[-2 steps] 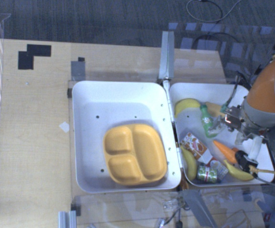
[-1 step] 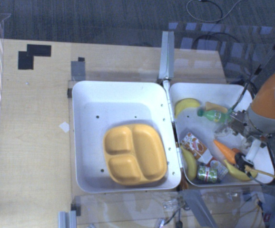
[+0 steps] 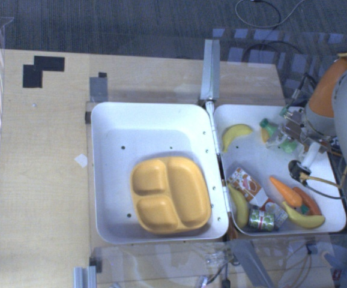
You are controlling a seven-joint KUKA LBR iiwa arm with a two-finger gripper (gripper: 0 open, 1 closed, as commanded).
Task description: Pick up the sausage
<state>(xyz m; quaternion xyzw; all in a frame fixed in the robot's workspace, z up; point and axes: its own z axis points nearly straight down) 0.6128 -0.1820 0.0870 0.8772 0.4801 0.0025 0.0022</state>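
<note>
The sausage (image 3: pixel 310 201) is lying well apart from the end effector (image 3: pixel 290 131), nearer the bin's front edge. I cannot tell its grip.

I see two bins side by side in the middle of the frame. In the left bin (image 3: pixel 107 161) a divided tray (image 3: pixel 170 192) lies toward the lower part. The right bin (image 3: pixel 335 224) holds a banana (image 3: pixel 236 133) at its upper left, a packet (image 3: pixel 247 185) below it, a can (image 3: pixel 260 219) at the bottom, and a carrot (image 3: pixel 286 191) to the right of the packet.
</note>
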